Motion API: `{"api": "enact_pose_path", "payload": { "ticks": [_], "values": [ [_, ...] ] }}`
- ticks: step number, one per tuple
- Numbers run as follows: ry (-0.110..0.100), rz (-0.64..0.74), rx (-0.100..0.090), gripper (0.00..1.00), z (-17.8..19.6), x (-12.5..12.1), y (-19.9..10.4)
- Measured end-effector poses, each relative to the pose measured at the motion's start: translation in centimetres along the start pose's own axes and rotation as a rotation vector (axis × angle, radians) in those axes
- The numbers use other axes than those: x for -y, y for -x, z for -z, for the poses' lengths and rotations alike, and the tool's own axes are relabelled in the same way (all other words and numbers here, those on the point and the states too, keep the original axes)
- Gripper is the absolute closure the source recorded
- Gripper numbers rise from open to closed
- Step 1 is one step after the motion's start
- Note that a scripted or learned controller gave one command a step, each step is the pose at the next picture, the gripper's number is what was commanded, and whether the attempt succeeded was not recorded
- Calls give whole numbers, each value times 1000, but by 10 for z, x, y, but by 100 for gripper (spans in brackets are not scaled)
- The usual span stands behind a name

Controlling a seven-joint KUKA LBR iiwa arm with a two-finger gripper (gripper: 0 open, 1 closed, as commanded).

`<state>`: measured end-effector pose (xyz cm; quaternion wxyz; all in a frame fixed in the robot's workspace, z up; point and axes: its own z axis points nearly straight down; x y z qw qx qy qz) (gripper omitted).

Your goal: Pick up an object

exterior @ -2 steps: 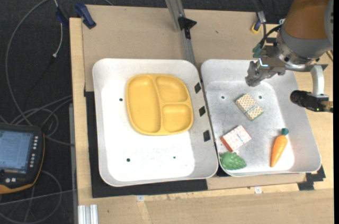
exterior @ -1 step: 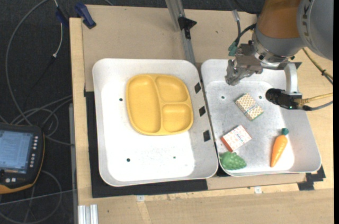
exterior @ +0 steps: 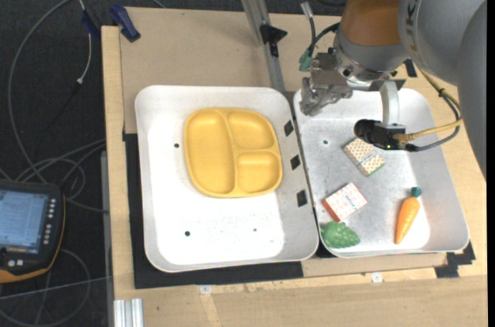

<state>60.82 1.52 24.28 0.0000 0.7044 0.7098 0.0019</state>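
**End effector parked over the right bin's far-left corner**

Since every loose item lies in the right bin (exterior: 433,113), your pick belongs there: patterned box (exterior: 363,156) mid-bin, red-and-white box (exterior: 345,202), green piece (exterior: 339,235) and carrot (exterior: 407,216) toward its near edge. You cannot tell how the end effector (exterior: 315,97) stands. No label reads clearly. The yellow tray (exterior: 232,151) fills the left bin (exterior: 155,186).

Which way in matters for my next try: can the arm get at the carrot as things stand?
Probably yes. The carrot lies alone near the right bin's front corner, apart from the red-and-white box, with the gripper at the bin's far left.
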Motion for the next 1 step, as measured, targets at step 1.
{"api": "enact_pose_path", "payload": {
  "ticks": [1],
  "values": [
    [0,0,0,100,6,-17,-57]
  ]
}}
